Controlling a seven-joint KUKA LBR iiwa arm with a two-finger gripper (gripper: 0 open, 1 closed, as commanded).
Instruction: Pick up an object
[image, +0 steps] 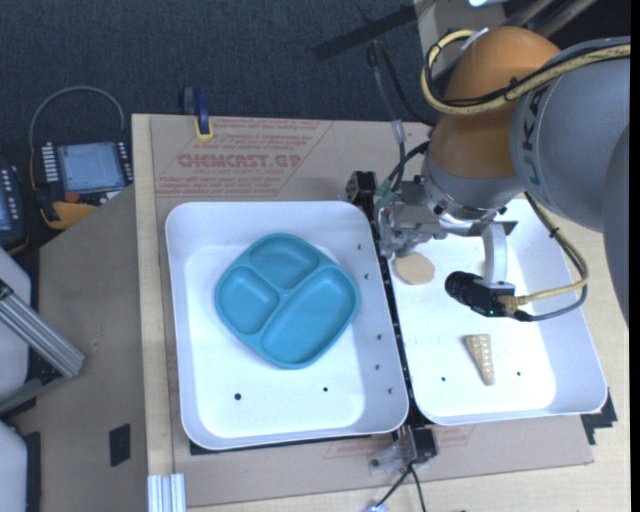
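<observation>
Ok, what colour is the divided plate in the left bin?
Light blue. The divided plate shows best in the camera view, lying in the left bin.

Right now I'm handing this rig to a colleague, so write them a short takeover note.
Gripper: low at the right bin's upper left corner, just above the tan disc; grip state unclear.
Things: disc and ridged cone lie in the right bin; blue plate lies in the left bin.
Done: nothing seen lifted.
Left: grasp an object, likely the disc, and raise it.
</observation>
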